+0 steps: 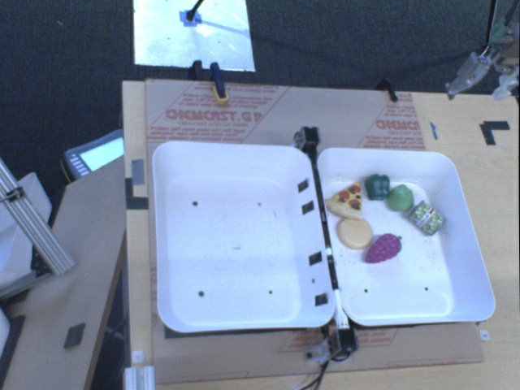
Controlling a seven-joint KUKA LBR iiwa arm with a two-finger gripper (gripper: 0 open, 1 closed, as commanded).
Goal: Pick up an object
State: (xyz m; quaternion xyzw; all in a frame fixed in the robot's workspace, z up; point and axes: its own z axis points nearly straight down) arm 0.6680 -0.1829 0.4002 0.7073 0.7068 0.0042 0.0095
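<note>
Two white bins sit side by side on a bench near the centre of the frame, the left bin (236,234) bare-floored and the right bin (455,291) holding a small cluster of toy food in its upper half. A pizza slice (347,202) lies near the divider, with a tan round cookie (355,233) just below it and a purple grape bunch (383,248) beside the cookie to the lower right. Toward the top of the cluster, a dark green pepper (376,187) sits next to a lighter green apple (399,198), and a small patterned can (426,218) lies tilted just right of the apple. The gripper (471,70) hangs at the upper right corner of the frame, well apart from the bins and above the bench edge; it is blurred and partly cut off, so how far it is open cannot be told, and nothing is seen in it. A metal plate (193,23) lies on the dark floor at upper left, beyond the brown board (260,112) under the bins.
</note>
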